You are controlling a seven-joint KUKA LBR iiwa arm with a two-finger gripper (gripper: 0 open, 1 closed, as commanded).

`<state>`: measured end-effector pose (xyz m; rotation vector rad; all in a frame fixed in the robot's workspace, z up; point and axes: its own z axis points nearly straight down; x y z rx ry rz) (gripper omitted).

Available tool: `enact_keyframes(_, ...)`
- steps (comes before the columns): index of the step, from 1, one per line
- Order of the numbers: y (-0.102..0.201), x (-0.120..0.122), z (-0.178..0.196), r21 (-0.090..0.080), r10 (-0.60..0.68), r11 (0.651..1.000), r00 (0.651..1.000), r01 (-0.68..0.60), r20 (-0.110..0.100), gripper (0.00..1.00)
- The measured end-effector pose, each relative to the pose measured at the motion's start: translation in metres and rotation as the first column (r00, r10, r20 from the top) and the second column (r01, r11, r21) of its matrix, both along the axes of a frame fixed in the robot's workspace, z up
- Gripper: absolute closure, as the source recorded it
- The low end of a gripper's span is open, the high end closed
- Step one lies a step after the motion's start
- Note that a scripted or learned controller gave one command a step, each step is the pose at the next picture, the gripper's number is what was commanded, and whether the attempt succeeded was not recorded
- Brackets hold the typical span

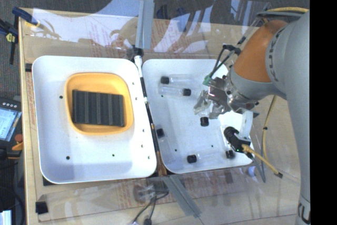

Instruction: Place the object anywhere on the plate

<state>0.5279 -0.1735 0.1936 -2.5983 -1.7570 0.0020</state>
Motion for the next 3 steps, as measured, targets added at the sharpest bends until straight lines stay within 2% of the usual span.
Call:
enact_keyframes(1,0.033,0.019,0.063,-0.002,0.112,0.994,0.994,-0.112,0.001,1.00)
enact_keyframes(2,0.058,0.040,0.101,-0.003,0.362,0.932,0.932,-0.362,0.002,1.00)
enact_keyframes(3,0.048,0.088,-0.003,0.001,0.552,0.834,0.834,-0.552,0.000,1.00)
